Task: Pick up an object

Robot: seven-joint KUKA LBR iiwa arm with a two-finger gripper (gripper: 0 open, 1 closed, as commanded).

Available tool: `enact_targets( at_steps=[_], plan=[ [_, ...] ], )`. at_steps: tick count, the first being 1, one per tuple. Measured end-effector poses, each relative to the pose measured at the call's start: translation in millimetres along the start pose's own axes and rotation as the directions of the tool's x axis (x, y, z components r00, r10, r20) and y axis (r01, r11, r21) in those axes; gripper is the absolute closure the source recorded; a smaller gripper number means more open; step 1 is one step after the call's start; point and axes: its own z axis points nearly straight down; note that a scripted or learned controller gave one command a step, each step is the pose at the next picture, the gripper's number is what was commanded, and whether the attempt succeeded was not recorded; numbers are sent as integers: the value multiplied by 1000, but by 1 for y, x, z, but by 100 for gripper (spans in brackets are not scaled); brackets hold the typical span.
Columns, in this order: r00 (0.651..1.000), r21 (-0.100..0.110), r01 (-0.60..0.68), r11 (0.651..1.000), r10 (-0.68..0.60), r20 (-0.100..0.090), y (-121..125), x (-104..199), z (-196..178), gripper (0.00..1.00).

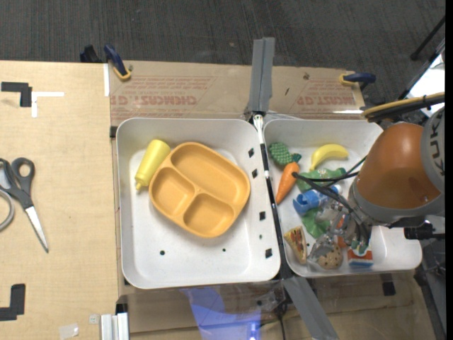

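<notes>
The bench [56,190] carries two white bins. The left bin [134,261] holds an orange divided tray [199,188] lying diagonally, with a yellow bottle [151,163] touching its upper-left edge, long axis running from the bin's far side toward its left edge, narrow end lower left. The arm [396,172] hangs over the right bin [396,253], its gripper [338,234] low near the front edge among clutter; whether its jaws are spread or pinching cannot be told. In the right bin's far half lie a banana [330,153] and a carrot [286,180], which points toward the front-left, beside a green waffle-like piece [279,151]. A blue piece [307,202] sits mid-bin; a pizza slice [296,243] and a cookie [328,261] lie at the front edge.
</notes>
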Motion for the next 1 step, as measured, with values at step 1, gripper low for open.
enact_targets(
  at_steps=[1],
  plan=[
    [1000,0,-3,1000,3,0,16,-13,0,0]
  ],
)
